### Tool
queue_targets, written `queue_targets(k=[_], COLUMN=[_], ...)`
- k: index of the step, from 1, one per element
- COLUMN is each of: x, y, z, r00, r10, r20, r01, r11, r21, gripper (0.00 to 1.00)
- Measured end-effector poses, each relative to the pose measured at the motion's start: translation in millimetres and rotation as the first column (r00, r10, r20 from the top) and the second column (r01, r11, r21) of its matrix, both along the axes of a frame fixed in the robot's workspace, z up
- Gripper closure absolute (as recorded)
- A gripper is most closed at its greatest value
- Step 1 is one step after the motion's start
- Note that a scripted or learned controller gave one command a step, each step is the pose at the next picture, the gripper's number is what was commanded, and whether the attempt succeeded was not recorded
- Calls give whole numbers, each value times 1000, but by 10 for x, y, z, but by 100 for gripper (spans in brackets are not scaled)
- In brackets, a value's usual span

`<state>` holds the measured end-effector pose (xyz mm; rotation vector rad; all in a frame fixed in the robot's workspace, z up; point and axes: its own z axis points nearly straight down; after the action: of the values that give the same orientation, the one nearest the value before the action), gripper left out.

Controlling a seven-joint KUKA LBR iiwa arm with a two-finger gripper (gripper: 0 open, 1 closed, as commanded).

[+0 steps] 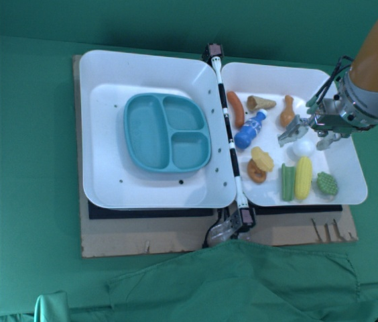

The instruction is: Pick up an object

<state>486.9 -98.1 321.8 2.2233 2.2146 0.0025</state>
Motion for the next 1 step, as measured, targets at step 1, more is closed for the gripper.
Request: queue_targets(k=[1], x=[-218], y=[-111], z=[-983], r00=[1000], r10=[-3], r20=[-12], r01=[3], r11=[1000], r21=[2], gripper=[0])
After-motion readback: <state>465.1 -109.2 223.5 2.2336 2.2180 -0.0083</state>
